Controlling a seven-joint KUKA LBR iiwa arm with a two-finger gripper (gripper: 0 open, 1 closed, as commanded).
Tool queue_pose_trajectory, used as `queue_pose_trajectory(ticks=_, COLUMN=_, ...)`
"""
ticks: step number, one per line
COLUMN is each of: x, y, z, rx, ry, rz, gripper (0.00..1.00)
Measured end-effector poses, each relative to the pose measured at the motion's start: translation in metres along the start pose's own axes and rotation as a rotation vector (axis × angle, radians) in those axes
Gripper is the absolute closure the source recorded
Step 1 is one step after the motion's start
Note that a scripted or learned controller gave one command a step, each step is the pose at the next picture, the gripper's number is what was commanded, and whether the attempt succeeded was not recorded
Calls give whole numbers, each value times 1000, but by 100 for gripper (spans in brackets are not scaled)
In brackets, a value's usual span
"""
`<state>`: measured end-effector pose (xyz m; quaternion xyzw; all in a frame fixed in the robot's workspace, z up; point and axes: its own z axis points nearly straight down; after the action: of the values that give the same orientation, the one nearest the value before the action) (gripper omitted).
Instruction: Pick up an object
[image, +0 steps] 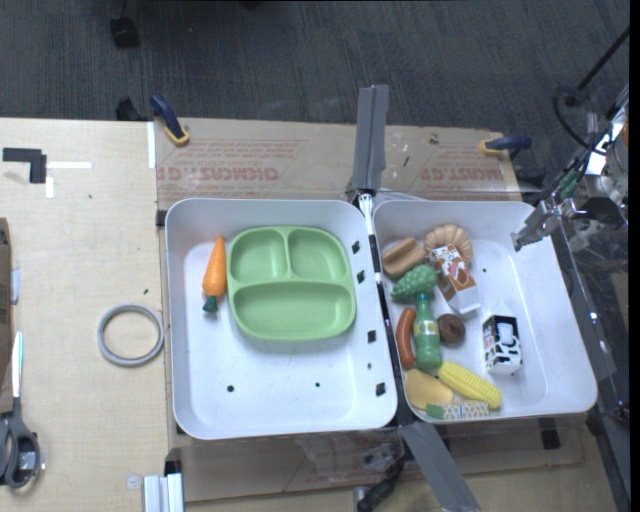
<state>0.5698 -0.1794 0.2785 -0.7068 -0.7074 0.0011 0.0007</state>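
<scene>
The right bin (560, 330) holds several toy foods. Among them are a hot dog bun (403, 256), a croissant (447, 240), a green bottle (427, 337), a red sausage (404, 338), a corn cob (470, 383) and a cow-patterned milk carton (502, 345). In the left bin (280, 400) a green divided plate (290, 283) lies with a carrot (214, 270) beside it. My gripper (540, 222) hangs at the right bin's far right corner, above the rim and apart from all the toys. Nothing shows in it.
A grey upright post (371, 140) stands behind the seam between the bins. On the bench to the left lie a tape ring (131, 334) and scissors (20, 445). Clamps (170, 120) (505, 146) sit on the cardboard at the back.
</scene>
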Motion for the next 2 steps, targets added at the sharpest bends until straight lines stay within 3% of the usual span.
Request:
queue_pose_trajectory(ticks=1, x=38, y=56, z=105, rx=2, ry=0, rz=459, gripper=0)
queue_pose_trajectory(ticks=2, x=76, y=61, z=187, rx=0, ry=0, rz=402, gripper=0)
